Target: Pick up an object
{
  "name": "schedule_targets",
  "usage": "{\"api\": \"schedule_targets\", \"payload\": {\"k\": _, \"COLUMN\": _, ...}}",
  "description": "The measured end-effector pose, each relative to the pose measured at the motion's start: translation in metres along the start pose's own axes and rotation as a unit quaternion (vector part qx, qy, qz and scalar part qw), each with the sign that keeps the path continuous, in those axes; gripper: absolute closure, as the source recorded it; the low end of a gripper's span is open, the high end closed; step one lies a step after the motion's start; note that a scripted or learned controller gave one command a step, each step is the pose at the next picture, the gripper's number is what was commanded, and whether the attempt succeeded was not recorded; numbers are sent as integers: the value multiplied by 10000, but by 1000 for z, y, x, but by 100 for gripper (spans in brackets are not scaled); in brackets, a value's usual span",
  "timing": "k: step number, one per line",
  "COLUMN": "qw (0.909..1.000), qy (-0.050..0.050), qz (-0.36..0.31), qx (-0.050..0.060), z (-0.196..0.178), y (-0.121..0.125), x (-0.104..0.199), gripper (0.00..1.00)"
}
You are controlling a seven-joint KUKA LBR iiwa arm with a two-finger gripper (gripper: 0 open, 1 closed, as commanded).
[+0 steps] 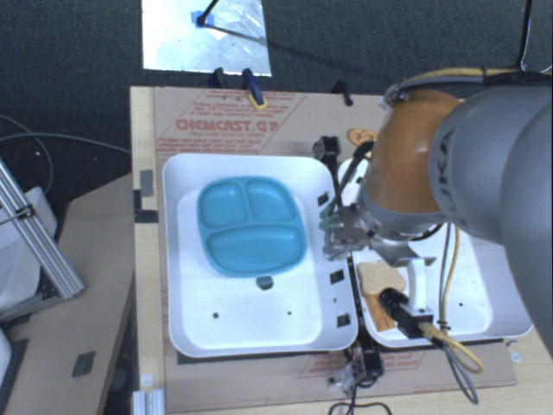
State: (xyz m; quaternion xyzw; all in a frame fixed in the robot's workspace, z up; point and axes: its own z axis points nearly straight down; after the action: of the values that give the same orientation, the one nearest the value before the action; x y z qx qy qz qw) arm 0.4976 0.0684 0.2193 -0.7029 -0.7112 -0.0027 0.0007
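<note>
Left bin [251,322] holds blue plate [252,225], wide compartment nearest camera.

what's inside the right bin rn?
One tan, toast-like piece shows near the left wall of the right bin. The arm covers most of the bin's floor, so anything else lying there can't be seen.

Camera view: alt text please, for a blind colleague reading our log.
A grey robot arm reaches from the right over two white bins, its gripper near the wall between them. The left bin holds a blue divided plate and a small dark piece; a tan object lies in the right bin.
</note>
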Motion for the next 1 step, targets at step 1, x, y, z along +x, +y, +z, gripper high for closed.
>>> {"api": "schedule_targets", "payload": {"k": 1, "qw": 10000, "qy": -13, "qz": 17, "qx": 22, "z": 27, "y": -11, "x": 37, "gripper": 100}}
